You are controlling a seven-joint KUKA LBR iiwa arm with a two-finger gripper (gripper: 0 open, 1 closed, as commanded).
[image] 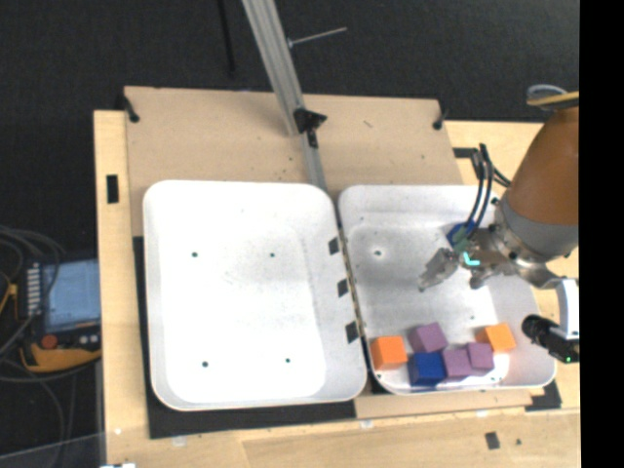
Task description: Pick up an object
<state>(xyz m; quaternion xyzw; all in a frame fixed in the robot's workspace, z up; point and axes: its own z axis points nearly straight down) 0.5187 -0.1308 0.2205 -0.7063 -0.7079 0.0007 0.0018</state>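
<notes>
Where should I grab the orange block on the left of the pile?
Take the orange block from above, across its near and far faces. Probably avoid its right side, where the blue block and a purple block crowd it. Its left side faces the bin wall.

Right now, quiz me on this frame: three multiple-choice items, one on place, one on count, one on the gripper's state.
1. Where do the blocks lie?
A. left bin
B. right bin, near edge
C. on the bench

2. How many orange blocks?
A. two
B. none
C. four

3. What is between the gripper's fingers?
A. a blue block
B. a purple block
C. nothing

Answers:
1 B: the blocks cluster along the near edge of the right bin.
2 A: one orange block sits at the cluster's left, another at its right.
3 C: the gripper hangs above bare bin floor, fingers spread, apart from the blocks.
</notes>
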